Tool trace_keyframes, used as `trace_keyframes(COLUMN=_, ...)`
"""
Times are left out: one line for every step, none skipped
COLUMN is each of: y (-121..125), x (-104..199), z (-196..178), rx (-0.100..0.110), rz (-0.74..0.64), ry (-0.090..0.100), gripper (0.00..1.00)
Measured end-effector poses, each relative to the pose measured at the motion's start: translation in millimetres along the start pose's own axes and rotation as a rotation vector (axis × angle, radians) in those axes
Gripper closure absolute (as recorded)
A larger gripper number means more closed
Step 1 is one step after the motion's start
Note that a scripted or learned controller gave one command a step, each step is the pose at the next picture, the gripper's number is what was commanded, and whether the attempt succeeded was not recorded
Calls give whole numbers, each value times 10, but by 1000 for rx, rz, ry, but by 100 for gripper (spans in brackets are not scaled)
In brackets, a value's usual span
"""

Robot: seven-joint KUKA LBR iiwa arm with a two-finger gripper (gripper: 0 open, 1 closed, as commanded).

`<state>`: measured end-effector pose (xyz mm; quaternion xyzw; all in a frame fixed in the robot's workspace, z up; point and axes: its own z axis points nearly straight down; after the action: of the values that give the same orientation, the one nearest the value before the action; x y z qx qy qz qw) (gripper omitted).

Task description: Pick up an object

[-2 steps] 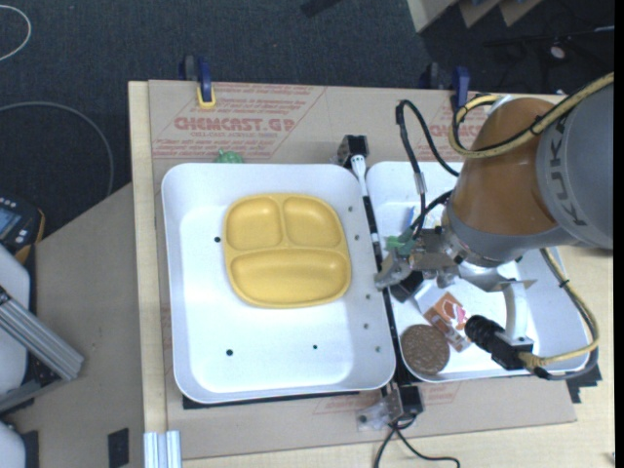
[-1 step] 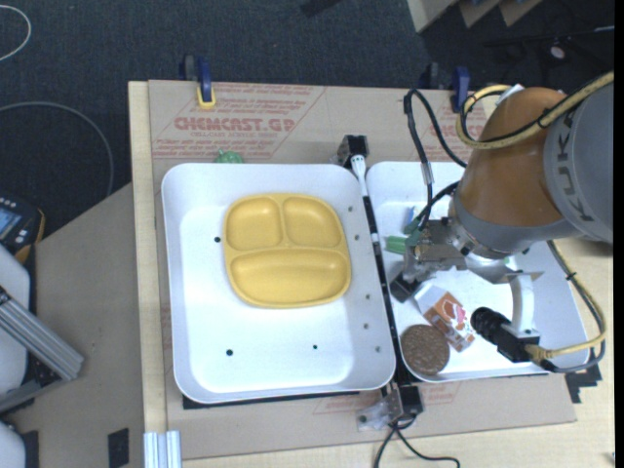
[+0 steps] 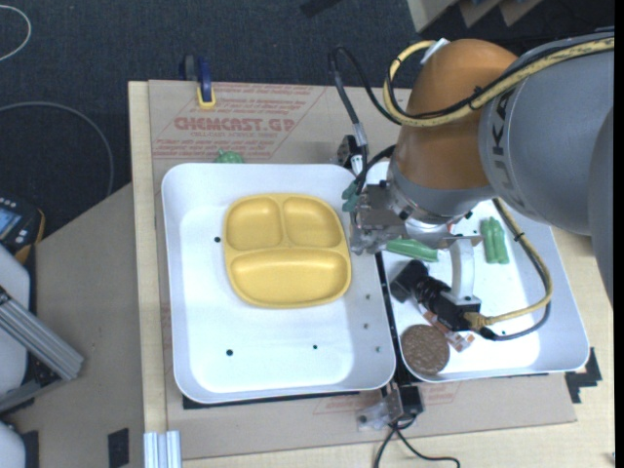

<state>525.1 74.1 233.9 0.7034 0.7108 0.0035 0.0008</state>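
A yellow divided plate lies in the left bin, toward its back. In the right bin a brown round disc rests at the near left corner. A light green ridged piece lies further back on the right. A dark green piece pokes out from under the wrist. My gripper hangs low over the wall between the two bins, right beside the plate's right rim. The arm's bulk hides what sits directly below it.
The grey arm with its orange band covers the back of the right bin. A small green item lies on the cardboard behind the left bin. A blue and yellow clamp sits at the board's far edge.
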Motion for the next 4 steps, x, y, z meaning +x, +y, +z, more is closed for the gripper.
trace_keyframes(y=-313, x=645, z=-861, rx=-3, rz=1, ry=2, gripper=100)
trace_keyframes(y=-434, x=1468, z=-2054, rx=-7, rz=0, ry=6, gripper=100)
trace_keyframes(y=-438, x=852, z=-1916, rx=10, rz=16, ry=-6, gripper=100)
trace_keyframes(y=-424, x=1388, z=-636, rx=20, rz=6, ry=-8, gripper=100)
